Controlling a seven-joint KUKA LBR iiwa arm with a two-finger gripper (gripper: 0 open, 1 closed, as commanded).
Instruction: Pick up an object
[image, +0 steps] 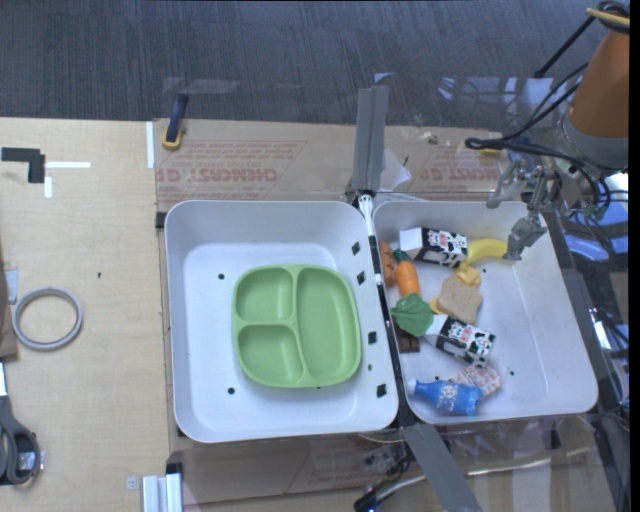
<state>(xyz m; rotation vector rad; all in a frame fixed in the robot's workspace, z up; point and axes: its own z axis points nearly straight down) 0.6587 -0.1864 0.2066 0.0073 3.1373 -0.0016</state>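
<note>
The right bin (545, 340) holds several small items. Among them are a cow-patterned carton (436, 242), a yellow banana (484, 250), an orange carrot (405, 276), a slice of bread (460, 297), a green leaf (411, 314), a second cow-patterned carton (463, 340) and a blue bottle (445, 397). My gripper (511, 218) hangs over the bin's far right corner, just right of the banana's tip. It is open and holds nothing.
The left bin (200, 300) carries a green divided plate (297, 325). A grey divider bar (368, 140) stands between the bins at the back. A tape ring (44, 318) lies on the bench at the left. Cables trail behind the arm.
</note>
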